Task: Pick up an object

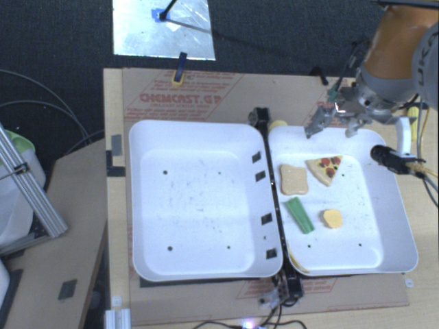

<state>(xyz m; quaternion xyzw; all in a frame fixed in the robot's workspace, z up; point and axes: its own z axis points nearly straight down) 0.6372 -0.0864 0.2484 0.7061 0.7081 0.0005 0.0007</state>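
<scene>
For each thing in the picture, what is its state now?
Gripper: open, above the right bin's far edge, holding nothing.
Pizza slice: flat in the right bin.
Bread: flat, just left of the pizza slice.
Green piece: flat, near the divider.
Yellow piece: flat, right of the green piece.
Left bin: holds no objects.

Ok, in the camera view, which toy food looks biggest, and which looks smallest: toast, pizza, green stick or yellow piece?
Largest to smallest:
1. toast and pizza slice, too alike to rank
2. green stick, long but thin
3. yellow piece
</scene>
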